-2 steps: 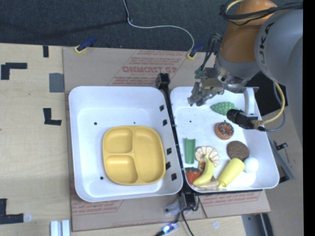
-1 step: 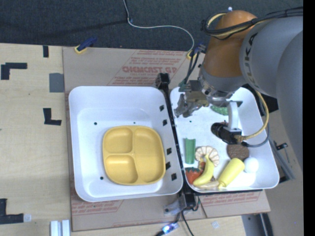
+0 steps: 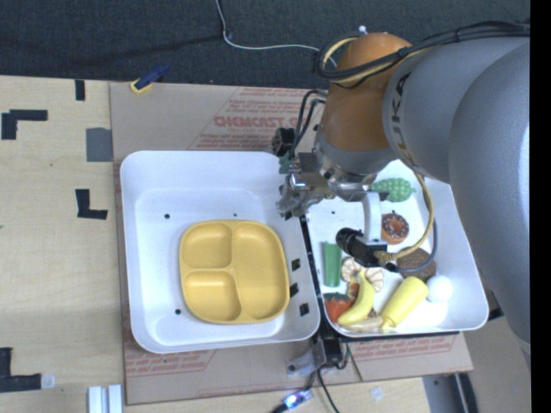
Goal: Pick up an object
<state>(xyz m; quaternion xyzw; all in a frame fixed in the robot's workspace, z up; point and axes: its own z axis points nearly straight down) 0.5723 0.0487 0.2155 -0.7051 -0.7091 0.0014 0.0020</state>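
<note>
The grey arm with the orange band (image 3: 366,93) is seen reaching in from the right, poised over the seam between the two shallow white bins; the step in hand is judged to be the approach, with nothing yet lifted. The pincer (image 3: 297,192) is placed above the right bin's inner edge; whether it is spread or pressed together cannot be told, being masked by the wrist. The left white bin (image 3: 146,179) is occupied by a single yellow three-compartment plastic plate (image 3: 232,271), lying flat and near the centre. The right white bin (image 3: 461,256) is crowded along its lower half: a yellow cylindrical bottle-like item (image 3: 405,299), a yellow toy banana (image 3: 362,304), a green rectangular block (image 3: 331,263) standing beside the dividing wall, a round brown biscuit-like disc (image 3: 394,227), a green leafy-textured piece (image 3: 396,188) near the wrist, a white ball (image 3: 439,289), and something red (image 3: 337,305) partly buried. A candidate is judged to lie in this right-hand cluster. The next move would call for a descent onto one separable item, the green block seeming least crowded, though neighbours touch closely and a slip is possible.
</note>
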